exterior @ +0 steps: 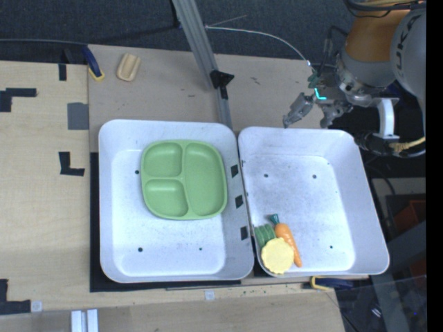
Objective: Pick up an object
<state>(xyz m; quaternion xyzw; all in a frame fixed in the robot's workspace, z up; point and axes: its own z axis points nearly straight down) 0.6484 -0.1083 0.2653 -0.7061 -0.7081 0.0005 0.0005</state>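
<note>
Two candidates sit in the bins: a green divided plate (184,179) in the left bin (121,254), and a small cluster of toy food in the right bin (346,185), pressed into its near-left corner. That cluster is a yellow disc (277,256) with an orange carrot (288,241) and a green piece (264,234) touching it. You should expect these to be light, stiff plastic, likely smooth and prone to slipping or skidding. The carrot looks the easiest to pinch, across its narrow body; the disc lies flat and offers little edge. Your hand (311,109) hovers over the far edge of the right bin, well apart from the cluster at the opposite end. Its fingers appear spread, with nothing between them.
</note>
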